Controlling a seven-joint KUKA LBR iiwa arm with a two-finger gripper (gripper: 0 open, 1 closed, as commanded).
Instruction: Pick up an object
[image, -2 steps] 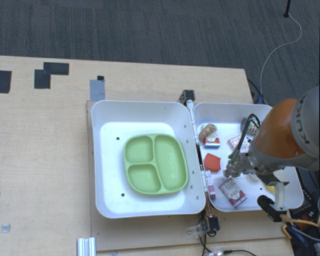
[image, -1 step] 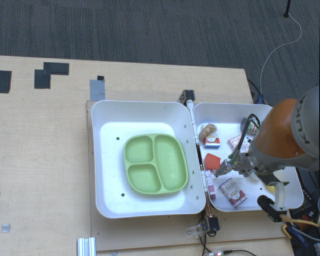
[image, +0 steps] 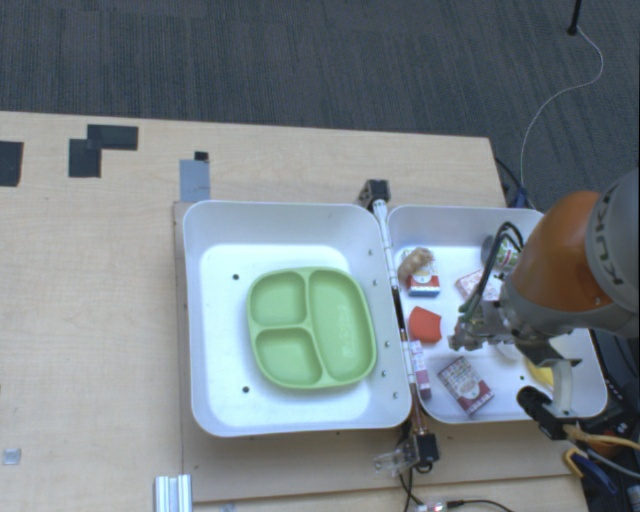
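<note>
- We see the bench bearing two white bins side by side: the left bin and the right bin.
- We see the arm, grey with its orange band, reaching in over the right bin and covering much of that bin's right half.
- In the left bin we see a green divided plate with three compartments, lying flat and holding nothing.
- In the right bin we count several small things that could be picked: a red block near the divider, a patterned packet toward the near edge, a small box with a brownish lump on it at the far side, a pinkish packet beside the arm, and a yellow piece partly hidden under the arm.
- We find the claw low over the middle of the right bin, just right of the red block and above the patterned packet.
- We cannot tell how the claw stands; it is dark, small and partly masked by cables.
- We judge the task not yet done: nothing is seen lifted, every object lies on the bin floor, and we see none between the claw's tips.
- We judge what is left to be the closing on one object and the lift clear of the bin.
</note>
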